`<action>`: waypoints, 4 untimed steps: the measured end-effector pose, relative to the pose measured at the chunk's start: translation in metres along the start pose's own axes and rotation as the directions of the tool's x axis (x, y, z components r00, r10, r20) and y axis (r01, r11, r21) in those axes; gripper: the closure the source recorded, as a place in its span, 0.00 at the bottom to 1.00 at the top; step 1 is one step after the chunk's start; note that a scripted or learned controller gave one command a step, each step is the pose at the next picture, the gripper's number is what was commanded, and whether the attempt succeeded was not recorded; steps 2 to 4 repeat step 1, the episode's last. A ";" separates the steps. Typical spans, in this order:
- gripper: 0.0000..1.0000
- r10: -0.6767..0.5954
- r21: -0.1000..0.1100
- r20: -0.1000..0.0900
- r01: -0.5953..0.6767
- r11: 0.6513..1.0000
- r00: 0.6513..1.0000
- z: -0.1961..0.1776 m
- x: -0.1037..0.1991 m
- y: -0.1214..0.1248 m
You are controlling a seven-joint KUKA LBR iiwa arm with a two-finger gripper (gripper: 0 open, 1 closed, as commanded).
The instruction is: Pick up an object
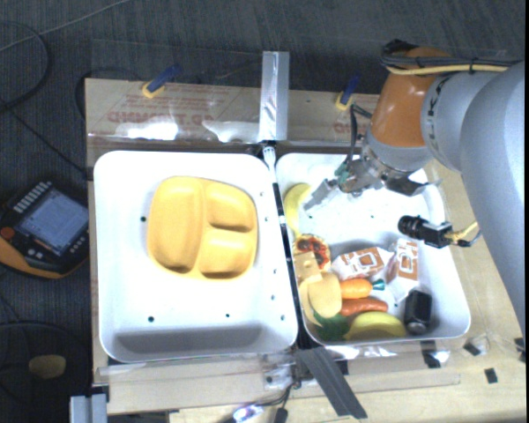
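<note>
Gripper (pixel 322 192) hangs at right bin's (pixel 441 320) upper left, fingers spread, grasping nothing. Toy food (pixel 357 298) crowds lower half; expect descent there. Yellow tray (pixel 203 227) occupies left bin (pixel 123 324).

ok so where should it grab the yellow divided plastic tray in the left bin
Probably by a rim. The yellow divided plastic tray lies alone, apparently upside down, on the floor of the left white bin, so its domed top is likely too wide to pinch. The gripper could come straight down on the right edge, nearest the arm, one finger either side.
</note>
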State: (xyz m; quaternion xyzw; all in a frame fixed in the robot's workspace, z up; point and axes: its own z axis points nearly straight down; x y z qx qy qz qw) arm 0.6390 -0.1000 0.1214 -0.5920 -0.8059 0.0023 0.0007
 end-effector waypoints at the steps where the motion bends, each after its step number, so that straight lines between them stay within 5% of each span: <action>1: 0.00 -0.116 0.005 0.005 0.116 0.993 0.993 0.033 -0.017 0.025; 4: 0.00 -0.116 0.005 0.005 0.116 0.993 0.993 0.033 -0.017 0.025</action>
